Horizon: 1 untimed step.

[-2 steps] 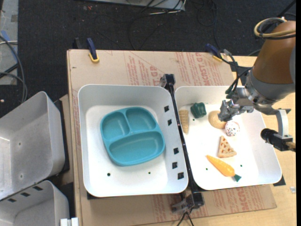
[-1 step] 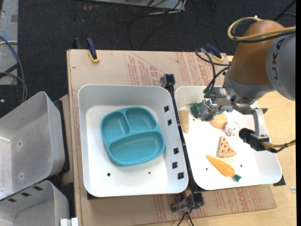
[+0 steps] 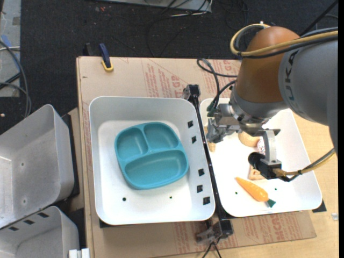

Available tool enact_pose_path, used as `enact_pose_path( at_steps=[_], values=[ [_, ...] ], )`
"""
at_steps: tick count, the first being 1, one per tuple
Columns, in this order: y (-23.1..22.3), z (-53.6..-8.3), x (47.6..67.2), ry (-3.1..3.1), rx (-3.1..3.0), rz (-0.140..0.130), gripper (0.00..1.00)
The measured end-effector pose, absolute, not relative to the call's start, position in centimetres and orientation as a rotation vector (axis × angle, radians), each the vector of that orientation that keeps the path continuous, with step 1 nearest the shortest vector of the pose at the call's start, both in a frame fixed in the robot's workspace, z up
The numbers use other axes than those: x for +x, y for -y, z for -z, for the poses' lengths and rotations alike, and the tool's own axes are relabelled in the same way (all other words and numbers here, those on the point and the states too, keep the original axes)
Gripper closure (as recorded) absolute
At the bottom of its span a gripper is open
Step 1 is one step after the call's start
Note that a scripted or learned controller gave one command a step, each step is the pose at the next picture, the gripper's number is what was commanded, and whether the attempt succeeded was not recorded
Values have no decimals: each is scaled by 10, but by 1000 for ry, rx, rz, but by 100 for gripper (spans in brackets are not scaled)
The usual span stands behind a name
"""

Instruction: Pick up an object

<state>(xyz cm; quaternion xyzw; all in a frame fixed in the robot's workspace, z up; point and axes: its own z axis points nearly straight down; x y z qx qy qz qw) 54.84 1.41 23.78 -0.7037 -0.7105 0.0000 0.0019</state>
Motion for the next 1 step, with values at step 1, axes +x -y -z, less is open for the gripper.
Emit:
enact_pose_path(
  at_steps=[1],
  values=[
    [-77,-241,540,2231,-2208,1,100]
  ],
)
